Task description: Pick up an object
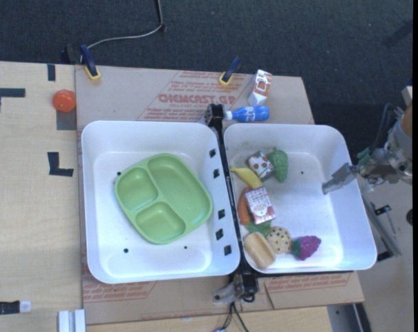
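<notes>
1. The right bin [347, 185] serves as the landmark; it sits touching the left bin [91, 206] along a black divider on the tabletop [29, 185].
2. The tool [336, 180] hangs over the right bin's right-hand wall, a grey finger slanting down toward the bin floor; whether it is open or closed cannot be told from here (nothing is seen between its fingers).
3. Toy foods cluster along the right bin's left side: a banana [247, 177], a broccoli [278, 163], a red-and-white carton [260, 205], a cookie [279, 239], a bread roll [258, 250] and purple grapes [307, 245].
4. These lie well apart from the tool, across bare bin floor.
5. The left bin holds a green divided plate [164, 197].
6. Beyond the right bin's far wall lie a blue bottle [250, 114] and a small orange-and-white carton [262, 85].
</notes>
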### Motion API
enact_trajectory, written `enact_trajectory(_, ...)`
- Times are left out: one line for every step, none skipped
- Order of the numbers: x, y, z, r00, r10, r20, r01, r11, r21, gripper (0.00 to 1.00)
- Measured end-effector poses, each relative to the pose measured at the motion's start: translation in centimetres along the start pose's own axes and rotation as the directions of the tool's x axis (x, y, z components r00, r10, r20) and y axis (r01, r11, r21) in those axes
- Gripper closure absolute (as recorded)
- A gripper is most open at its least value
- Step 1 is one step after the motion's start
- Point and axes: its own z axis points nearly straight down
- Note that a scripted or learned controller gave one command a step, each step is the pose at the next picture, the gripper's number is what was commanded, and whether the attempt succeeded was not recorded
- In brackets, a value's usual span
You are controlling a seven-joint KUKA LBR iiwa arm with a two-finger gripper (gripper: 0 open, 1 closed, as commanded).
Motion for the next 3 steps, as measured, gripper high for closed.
enact_trajectory(5.0, 8.2, 5.7, 1.0, -0.002, -0.001, 0.002, 1.0, 0.001, 0.0)
enact_trajectory(10.3, 10.2, 16.2, 1.0, -0.002, 0.0, 0.002, 1.0, -0.003, 0.0)
enact_trajectory(10.7, 10.2, 16.4, 1.0, 0.0, 0.002, 0.0, 1.0, -0.004, 0.0)
